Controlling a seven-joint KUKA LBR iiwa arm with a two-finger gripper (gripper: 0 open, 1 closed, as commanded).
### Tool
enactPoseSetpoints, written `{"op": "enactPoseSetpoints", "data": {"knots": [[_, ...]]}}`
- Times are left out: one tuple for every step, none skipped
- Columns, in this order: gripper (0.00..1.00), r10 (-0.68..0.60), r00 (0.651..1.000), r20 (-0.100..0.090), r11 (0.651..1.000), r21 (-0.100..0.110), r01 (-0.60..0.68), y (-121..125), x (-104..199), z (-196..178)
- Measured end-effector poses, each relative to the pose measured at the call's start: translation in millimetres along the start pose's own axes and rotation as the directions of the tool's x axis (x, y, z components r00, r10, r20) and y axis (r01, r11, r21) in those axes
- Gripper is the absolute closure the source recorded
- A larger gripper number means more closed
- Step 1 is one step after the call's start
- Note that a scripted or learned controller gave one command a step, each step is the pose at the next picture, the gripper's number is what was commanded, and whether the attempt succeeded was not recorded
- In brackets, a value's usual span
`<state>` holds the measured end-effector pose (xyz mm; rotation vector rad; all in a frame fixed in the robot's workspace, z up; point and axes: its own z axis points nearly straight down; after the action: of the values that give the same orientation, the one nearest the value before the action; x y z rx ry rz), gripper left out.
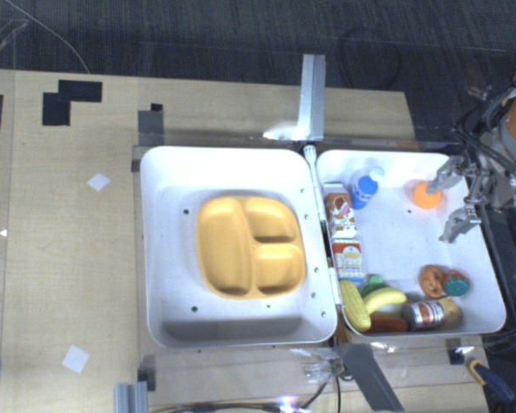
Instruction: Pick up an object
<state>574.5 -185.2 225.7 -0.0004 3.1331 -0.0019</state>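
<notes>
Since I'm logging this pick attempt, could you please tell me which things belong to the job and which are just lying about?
Job: claw, orange ball, blue bottle, banana, can, corn cob, cartons.
Lying about: yellow divided tray, black tape marks.

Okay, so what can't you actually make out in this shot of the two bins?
- Gripper, camera view: small, against the right bin's wall; open or shut unclear.
- Cartons: labels too small to read.
- Corn cob, banana, can: piled together, partly hiding each other.
- Arm: cut off by the right edge.
</notes>
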Motion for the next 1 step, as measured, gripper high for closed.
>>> {"op": "enactPoseSetpoints", "data": {"knots": [[0.00, -0.270, 0.963, 0.003, 0.963, 0.003, 0.270, -21.2, 25.7, -69.8]]}}
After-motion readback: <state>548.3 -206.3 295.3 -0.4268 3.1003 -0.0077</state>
